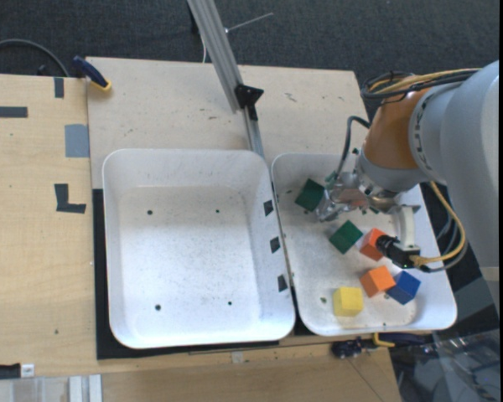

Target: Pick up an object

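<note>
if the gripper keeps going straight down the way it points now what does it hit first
Probably the right bin's floor, between two green blocks: one just left of the gripper, another just below-right. Depth is unclear from this slant.

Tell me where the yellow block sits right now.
The yellow block lies in the right bin, near its front edge, just left of the orange block and the blue block.
</note>
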